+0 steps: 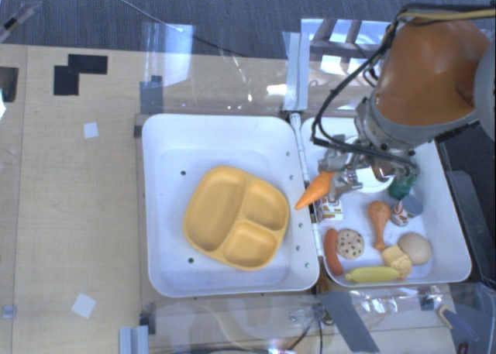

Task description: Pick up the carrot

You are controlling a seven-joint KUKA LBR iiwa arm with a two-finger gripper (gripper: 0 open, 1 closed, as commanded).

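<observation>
Nearest, food toys crowd the right bin [453, 267]. Farther in, the carrot [315, 190] hangs over the divider, its thick end pinched between closed fingers [339, 178]; that end-on hold could slip and drop it.

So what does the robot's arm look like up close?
The arm has a big, rounded orange part with grey next to it, and a grey metal ring below that. Black cables loop along its side down toward the gripper, which is small, silvery metal with dark bits.
</observation>
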